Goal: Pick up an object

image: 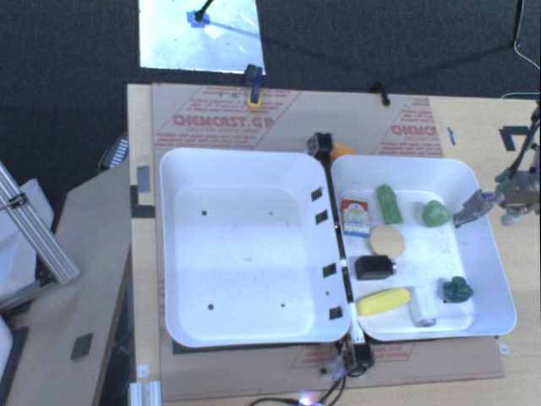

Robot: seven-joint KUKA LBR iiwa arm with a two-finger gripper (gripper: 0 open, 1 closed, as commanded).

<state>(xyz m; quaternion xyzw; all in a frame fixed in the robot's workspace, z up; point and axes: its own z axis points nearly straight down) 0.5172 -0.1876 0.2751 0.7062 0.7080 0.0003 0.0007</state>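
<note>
Camera view: the right bin [473, 176] on the counter [473, 117] holds the objects. A green cylinder [388, 204] lies with its long axis far-to-near, near a green ball [435, 213]. A yellow corn-like piece [384, 301] lies lengthwise left-to-right at the near side, beside a black block [373, 267], a tan disc [387, 243] and a small carton [355, 216]. The left bin [182, 176] offers open room. The end effector [470, 209] reaches over the right rim, just beside the ball; whether it is apart or together I cannot tell.
</note>
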